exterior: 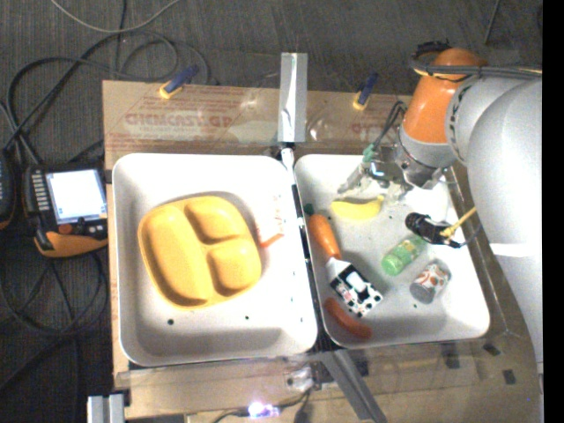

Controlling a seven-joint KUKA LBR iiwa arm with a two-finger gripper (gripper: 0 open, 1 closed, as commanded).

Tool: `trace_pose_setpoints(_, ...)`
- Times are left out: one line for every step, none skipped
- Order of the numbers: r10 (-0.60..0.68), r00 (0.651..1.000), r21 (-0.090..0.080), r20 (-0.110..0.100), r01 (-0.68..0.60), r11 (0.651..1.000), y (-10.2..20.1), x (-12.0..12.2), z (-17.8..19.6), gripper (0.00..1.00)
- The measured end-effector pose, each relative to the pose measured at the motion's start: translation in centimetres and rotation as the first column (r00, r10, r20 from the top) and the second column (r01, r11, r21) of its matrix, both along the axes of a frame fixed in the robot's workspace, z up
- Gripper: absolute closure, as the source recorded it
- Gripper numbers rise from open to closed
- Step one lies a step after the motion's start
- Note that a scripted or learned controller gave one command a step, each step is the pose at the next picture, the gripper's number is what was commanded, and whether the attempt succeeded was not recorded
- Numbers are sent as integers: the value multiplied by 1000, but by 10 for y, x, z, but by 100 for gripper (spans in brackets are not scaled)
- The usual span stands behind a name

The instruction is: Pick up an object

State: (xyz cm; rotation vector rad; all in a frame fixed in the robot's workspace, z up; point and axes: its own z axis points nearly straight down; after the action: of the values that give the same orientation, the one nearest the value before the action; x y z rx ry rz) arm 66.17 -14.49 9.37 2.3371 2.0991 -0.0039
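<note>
While low in the right bin (476,320), end effector (374,170): just above the banana (357,208)
Finger state: cannot tell
Green bottle (404,256): right of banana

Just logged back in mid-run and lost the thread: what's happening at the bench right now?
The arm is reaching into the right bin from the right, with its end effector low at the far end, just above the yellow banana-like piece. Nothing is visibly held. A carrot, green bottle, sausage and a few other small items lie loose there. The left bin holds a yellow divided tray.
</note>
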Motion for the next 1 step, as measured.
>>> trace_pose_setpoints(153, 988, -6, 9, -152, 988, 32, -13, -4, 0)
